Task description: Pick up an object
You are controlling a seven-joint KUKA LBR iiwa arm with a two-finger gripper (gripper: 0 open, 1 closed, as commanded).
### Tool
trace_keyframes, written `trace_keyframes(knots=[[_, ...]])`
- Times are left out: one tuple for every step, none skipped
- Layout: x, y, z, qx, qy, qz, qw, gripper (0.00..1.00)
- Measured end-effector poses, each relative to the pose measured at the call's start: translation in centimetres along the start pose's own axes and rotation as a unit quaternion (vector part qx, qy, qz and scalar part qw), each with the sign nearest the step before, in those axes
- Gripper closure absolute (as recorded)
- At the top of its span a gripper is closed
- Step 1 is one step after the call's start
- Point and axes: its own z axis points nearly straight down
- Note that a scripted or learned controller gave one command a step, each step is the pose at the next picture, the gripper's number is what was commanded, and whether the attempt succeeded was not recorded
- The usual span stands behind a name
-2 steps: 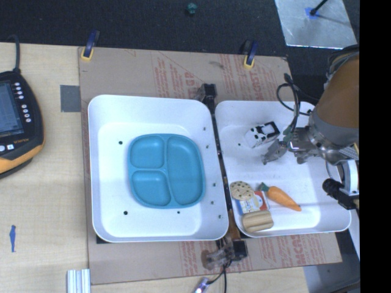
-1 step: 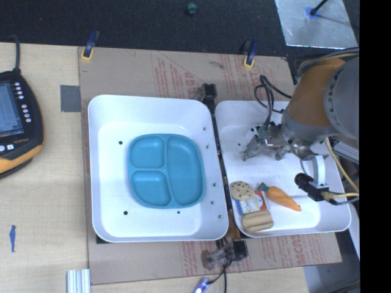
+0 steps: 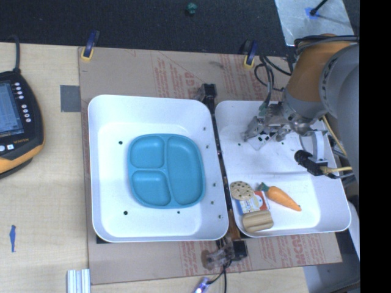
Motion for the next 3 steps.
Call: trace_keyframes(knots=[[0.0,1.1,-0.2,0.007,0.001,0.002,1.0,0.0],[-0.2,1.1,-0.2,0.007,0.002,0.001,1.0,0.0],[-2.2,1.1,-0.2,0.007,0.003,0.001,1.0,0.0]])
